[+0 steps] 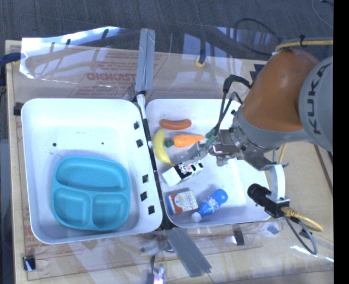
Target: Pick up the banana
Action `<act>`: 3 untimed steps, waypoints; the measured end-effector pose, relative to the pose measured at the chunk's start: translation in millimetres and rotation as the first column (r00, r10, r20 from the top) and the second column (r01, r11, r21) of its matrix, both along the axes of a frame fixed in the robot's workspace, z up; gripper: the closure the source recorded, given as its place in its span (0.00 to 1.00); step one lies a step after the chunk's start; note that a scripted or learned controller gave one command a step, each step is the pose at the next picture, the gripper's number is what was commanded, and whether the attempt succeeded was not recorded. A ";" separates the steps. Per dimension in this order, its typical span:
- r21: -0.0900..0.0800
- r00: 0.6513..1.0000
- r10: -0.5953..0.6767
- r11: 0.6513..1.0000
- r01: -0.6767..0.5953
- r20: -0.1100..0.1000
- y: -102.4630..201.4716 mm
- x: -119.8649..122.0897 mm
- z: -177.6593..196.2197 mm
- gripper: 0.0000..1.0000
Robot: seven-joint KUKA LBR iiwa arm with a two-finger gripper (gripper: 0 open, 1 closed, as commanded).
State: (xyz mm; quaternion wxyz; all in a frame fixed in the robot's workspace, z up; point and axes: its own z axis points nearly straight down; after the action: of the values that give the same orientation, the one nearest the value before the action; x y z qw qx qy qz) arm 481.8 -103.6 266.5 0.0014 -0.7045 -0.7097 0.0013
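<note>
The yellow banana (160, 147) lies in the right bin (233, 212), against its left wall and curving from top to bottom. My gripper (193, 154) hangs over the middle of that bin, a short way right of the banana and just below an orange carrot (187, 140). It is close above a black and white carton (188, 170). Nothing shows in its grasp. The grey arm with its orange band (275, 93) comes in from the right and covers the bin's right part.
A reddish sausage (175, 123) lies above the carrot. A red and white box (182, 202) and a blue bottle (212, 204) sit near the right bin's front wall. The left bin (74, 117) holds a blue divided tray (91, 193).
</note>
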 end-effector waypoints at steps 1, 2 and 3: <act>0.000 0.804 0.595 0.804 -0.595 0.002 -10.1 59.9 -45.7 0.00; -0.009 0.723 0.691 0.723 -0.691 0.003 -7.4 92.4 -130.2 0.00; -0.001 0.921 0.389 0.921 -0.389 0.002 -34.0 117.0 -175.2 0.00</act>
State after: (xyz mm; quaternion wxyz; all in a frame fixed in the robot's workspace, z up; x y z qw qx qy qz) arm 598.7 -137.6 91.3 0.0002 -0.5498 -0.8353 0.0009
